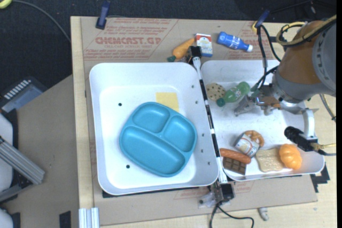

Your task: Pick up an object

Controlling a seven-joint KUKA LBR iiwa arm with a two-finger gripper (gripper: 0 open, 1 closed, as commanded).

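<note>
The right bin holds several toy foods. A green bottle lies beside a brown speckled cookie at its left side. Nearer the front are a small can on a donut, a red sausage, a chocolate bar, a slice of toast and an orange fruit. My gripper is low in this bin, just right of and below the green bottle, its tip close to the bottle. The arm comes in from the right.
The left bin carries a blue divided plate and a yellow cheese slice. Behind the bins on the cardboard lie a carrot, a small carton, a blue bottle and a blue clip. Cables hang by the arm.
</note>
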